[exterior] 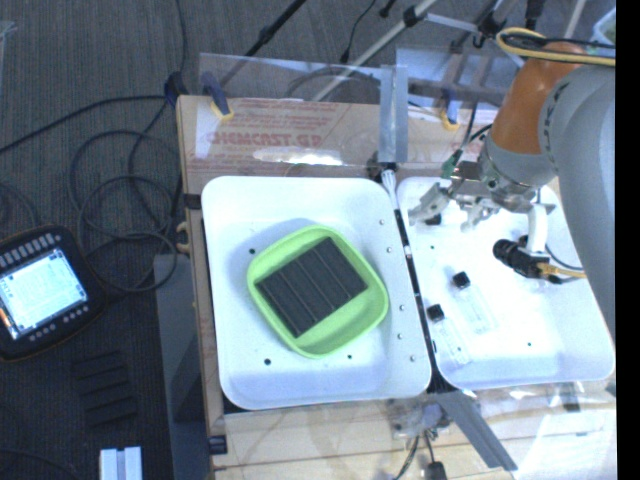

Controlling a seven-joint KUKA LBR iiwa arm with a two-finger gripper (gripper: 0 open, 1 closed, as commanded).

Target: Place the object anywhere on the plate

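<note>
STEP: pick – approach | OBJECT: small black block (pixel 460 279) on right bin (pixel 560 353) floor, apart from green plate (pixel 372 310) in left bin | GRIPPER (pixel 455 206): above right bin's far edge, opening unclear – cannot tell | ADVICE: centre over block, descend straight, close squarely.

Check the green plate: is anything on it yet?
Yes. A dark ribbed slab lies flat on the green plate, in the left bin.

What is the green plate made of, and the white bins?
Plate: likely plastic, bright even green with a smooth rounded rim; its dark ribbed middle could be rubber or plastic. Bins: probably thin molded plastic, glossy white with soft rounded corners.
</note>
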